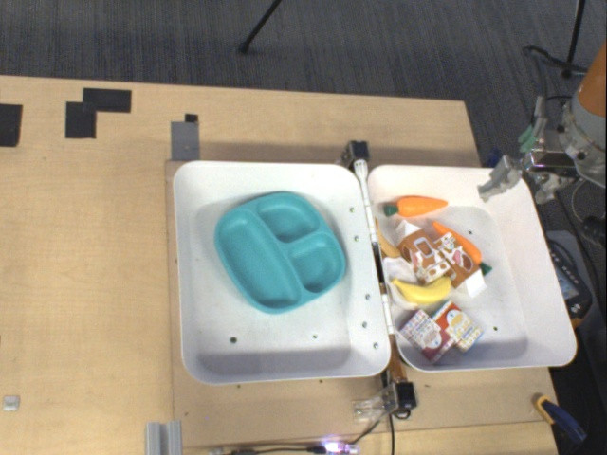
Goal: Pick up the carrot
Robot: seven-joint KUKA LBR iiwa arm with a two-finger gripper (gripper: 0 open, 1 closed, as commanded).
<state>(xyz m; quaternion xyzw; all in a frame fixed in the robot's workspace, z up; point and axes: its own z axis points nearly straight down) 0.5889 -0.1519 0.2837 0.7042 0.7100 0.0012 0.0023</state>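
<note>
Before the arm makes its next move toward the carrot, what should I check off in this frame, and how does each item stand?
1. Carrot in sight, lying in the right bin near its far edge: ok.
2. Carrot top unobstructed: ok; its near side lies next to the snack packet.
3. Gripper above the carrot: not ok; it sits over the bin's far right corner.
4. Gripper holding the carrot: not ok.
5. Gripper opening ready for a grasp: cannot tell.
6. Teal divided plate in the left bin, out of the path: ok.
</note>
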